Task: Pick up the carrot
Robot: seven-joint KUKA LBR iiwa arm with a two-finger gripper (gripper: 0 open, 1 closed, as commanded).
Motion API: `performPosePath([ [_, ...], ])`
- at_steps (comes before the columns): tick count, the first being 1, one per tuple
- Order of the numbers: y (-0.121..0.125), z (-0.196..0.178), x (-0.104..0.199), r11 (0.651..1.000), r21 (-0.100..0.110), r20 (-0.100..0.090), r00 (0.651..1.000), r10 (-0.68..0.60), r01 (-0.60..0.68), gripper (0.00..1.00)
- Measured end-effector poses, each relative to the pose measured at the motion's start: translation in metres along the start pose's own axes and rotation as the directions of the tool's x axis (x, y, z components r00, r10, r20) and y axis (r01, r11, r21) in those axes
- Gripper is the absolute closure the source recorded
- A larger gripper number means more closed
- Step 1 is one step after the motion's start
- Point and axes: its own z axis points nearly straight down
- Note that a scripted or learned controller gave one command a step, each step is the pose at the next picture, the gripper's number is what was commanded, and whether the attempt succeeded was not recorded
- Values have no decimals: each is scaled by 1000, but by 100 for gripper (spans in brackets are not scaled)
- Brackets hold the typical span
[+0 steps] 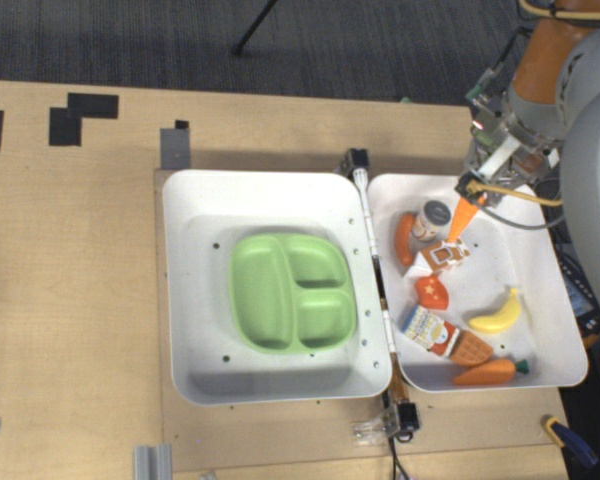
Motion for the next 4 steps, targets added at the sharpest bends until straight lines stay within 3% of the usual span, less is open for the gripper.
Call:
performPosePath([
  [1, -30, 13, 8, 994, 2, 1, 994, 113, -113, 100],
  [2, -61, 23, 19, 881, 2, 1, 881, 474, -474, 100],
  [3, -58, 83, -9, 870, -5, -13, 870, 493, -493, 100],
  [4, -60, 87, -14, 870, -7, -16, 870, 494, -494, 100],
])
